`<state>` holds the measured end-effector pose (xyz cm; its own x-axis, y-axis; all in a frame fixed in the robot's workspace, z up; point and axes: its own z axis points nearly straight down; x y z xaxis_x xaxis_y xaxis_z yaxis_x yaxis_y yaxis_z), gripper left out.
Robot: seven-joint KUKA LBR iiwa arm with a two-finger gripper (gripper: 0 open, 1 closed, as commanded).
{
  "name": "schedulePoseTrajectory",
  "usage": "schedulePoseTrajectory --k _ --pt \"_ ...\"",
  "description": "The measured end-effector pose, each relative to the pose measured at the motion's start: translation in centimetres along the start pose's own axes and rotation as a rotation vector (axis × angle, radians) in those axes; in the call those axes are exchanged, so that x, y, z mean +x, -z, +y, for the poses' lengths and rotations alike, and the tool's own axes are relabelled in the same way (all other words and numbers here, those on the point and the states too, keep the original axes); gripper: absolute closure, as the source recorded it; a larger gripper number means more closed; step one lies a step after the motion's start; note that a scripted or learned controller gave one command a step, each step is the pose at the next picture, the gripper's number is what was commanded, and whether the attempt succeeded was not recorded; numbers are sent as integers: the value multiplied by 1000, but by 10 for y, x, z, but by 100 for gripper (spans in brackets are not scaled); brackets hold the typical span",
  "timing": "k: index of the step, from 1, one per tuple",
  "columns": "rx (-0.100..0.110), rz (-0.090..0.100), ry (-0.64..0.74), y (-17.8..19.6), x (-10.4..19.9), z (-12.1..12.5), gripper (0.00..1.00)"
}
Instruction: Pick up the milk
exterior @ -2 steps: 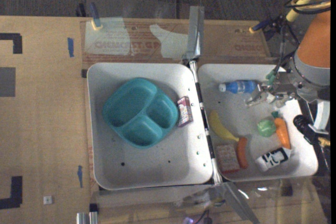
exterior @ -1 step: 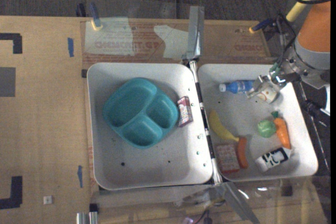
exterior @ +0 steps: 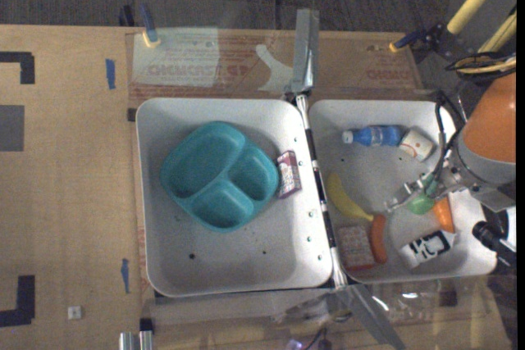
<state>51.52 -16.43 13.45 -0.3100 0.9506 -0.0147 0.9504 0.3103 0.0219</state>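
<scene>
Milk carton (exterior: 429, 246) with black-and-white label, unreadable, in right bin (exterior: 385, 273), claw (exterior: 408, 198) nearby, grip state unclear, mirrored faint lettering on cardboard (exterior: 184, 65).

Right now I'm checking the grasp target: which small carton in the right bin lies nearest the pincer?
The black-and-white milk carton, at the right bin's near right corner, just below the pincer. The pink waffle box lies farther left, beside the orange carrot.

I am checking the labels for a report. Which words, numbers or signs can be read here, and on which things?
None can be read with certainty.
Cardboard sheet: large mirrored print, blurred.
Milk carton: black marks, too small.
Water bottle: label blurred.
Small packet: print too small.
</scene>
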Motion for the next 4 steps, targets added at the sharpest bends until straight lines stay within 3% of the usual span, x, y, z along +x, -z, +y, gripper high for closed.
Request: schedulePoseTrajectory --k 1,2,3,4 --pt "19 11 -61 127 -7 80 0" --pt "16 8 -59 138 -7 81 100" --pt "21 7 -343 162 -40 35 100" --pt "21 7 -342 162 -39 35 0"
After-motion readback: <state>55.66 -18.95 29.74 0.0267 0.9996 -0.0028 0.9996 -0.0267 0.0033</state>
